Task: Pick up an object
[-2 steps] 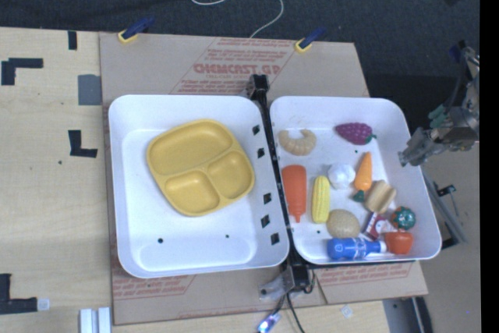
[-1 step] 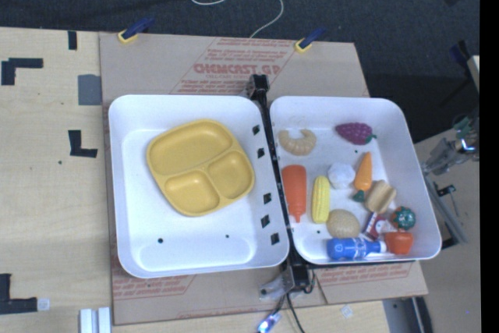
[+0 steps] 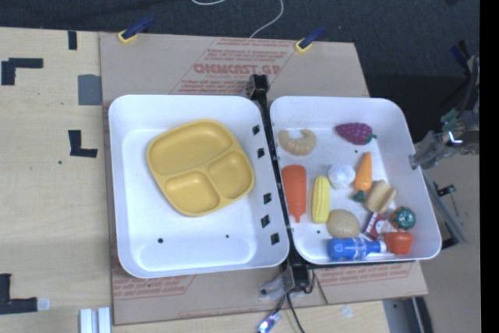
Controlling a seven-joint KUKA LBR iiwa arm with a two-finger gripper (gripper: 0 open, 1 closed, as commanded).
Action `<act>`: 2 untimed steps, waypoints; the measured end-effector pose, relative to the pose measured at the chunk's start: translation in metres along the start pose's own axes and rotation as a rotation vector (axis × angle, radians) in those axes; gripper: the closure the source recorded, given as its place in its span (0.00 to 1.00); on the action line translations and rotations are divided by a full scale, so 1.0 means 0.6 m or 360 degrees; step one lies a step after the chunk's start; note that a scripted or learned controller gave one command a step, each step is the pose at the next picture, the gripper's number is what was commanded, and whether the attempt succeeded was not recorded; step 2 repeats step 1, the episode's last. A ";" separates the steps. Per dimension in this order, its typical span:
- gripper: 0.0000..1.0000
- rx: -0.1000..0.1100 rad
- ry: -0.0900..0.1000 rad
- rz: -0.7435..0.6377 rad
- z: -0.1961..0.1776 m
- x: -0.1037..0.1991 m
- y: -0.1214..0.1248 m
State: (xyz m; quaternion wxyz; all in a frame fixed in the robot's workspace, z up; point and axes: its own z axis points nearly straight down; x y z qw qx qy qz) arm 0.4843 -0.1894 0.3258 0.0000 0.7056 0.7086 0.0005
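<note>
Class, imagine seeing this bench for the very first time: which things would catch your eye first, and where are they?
The big yellow divided plate lying alone in the left bin stands out most. Next comes the colourful heap of toy food in the right bin, such as the orange carrot, purple grapes and blue bottle.

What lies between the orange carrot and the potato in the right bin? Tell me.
In the camera view, the yellow corn cob lies between the carrot and the potato.
</note>
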 end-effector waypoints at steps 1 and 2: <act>1.00 0.0005 -0.0004 0.0012 0.031 -0.061 -0.003; 1.00 0.0005 -0.0004 0.0012 0.031 -0.061 -0.003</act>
